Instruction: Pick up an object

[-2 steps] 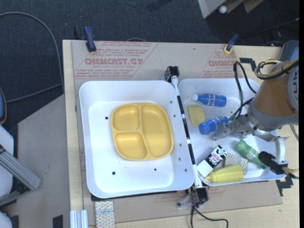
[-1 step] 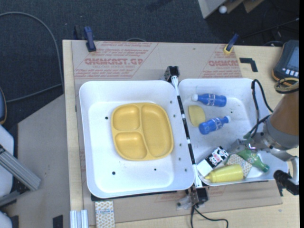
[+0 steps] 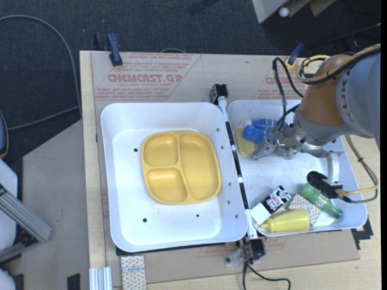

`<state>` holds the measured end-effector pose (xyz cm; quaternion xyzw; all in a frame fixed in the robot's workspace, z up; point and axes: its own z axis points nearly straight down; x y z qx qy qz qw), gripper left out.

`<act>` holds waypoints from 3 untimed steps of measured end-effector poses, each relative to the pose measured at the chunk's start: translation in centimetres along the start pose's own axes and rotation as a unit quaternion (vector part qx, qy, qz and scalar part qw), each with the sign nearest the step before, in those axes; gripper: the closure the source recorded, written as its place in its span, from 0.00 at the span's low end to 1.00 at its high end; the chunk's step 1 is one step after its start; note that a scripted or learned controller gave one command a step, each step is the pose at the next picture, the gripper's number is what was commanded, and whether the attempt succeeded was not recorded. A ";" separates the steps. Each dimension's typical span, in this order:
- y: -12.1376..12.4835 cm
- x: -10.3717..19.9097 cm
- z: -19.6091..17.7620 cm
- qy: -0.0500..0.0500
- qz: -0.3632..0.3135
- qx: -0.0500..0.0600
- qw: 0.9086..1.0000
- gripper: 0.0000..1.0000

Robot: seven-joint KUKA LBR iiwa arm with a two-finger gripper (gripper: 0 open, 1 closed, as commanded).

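Blue object (image 3: pixel 261 130) partly hidden by hand (image 3: pixel 266 147), grip unclear

Blue object (image 3: pixel 259 130) is sitting at the right bin's upper-left corner, touching a yellow piece (image 3: pixel 247 144) under it, right by the fingers — possibly gripped, hard to tell. Yellow bottle (image 3: pixel 289 222), green marker-like item (image 3: pixel 320 199), black-and-white box (image 3: pixel 277 199) are lying along the near edge.

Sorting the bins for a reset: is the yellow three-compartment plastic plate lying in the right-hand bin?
No, the yellow three-compartment plastic plate lies flat in the left white bin, apart from the clutter in the right white bin.
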<state>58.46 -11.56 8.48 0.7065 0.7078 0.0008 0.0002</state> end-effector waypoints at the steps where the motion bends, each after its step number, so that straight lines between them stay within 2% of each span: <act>1: 8.3 -3.4 -4.3 -0.001 0.000 -0.001 1.000 0.00; 2: 6.1 0.7 0.1 0.000 0.001 0.003 1.000 0.00; 3: 6.1 0.7 -1.0 -0.001 0.001 0.003 1.000 1.00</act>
